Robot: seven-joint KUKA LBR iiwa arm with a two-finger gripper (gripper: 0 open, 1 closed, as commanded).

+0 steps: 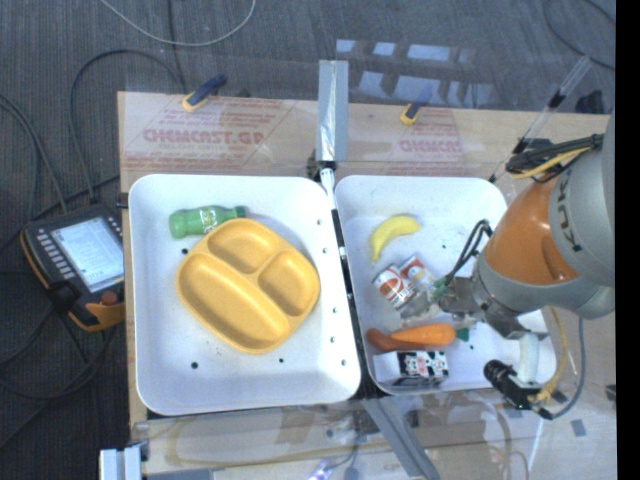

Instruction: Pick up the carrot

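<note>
From my remote station I log the arm as a bulky, rounded grey casing with a smooth matte finish. A broad glossy orange band wraps it above the wrist, below which sits a grey collar. A thin black cable loops beside the wrist. The two-finger gripper looks like dark metal with pale grey parts; I cannot resolve finer detail. I can make out no screws or markings at this resolution.

Green bottle partly under yellow tray; tool fingers indistinct.
</note>
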